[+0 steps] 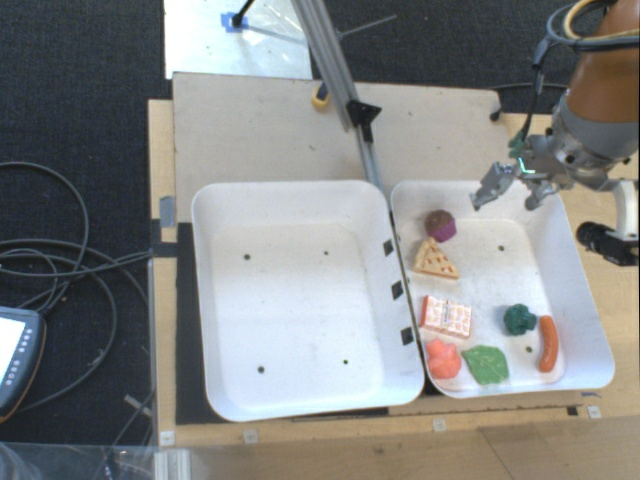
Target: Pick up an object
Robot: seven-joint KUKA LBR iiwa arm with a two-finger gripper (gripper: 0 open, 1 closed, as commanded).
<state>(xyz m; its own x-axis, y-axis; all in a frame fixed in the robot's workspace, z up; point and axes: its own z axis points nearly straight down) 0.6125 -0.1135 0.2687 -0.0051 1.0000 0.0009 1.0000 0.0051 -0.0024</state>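
Right bin [575,268] holds six toy foods (left bin [215,268] bare); jaws open, holding nothing.

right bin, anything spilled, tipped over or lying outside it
Nothing stands out. All the toy foods lie inside the right bin: purple piece, wedge, waffle, orange piece, green leaf, broccoli and sausage. The open gripper hovers over its far edge, holding nothing.

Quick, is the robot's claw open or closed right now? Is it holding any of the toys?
Gripper: open, holding nothing, above the far edge of the right bin.
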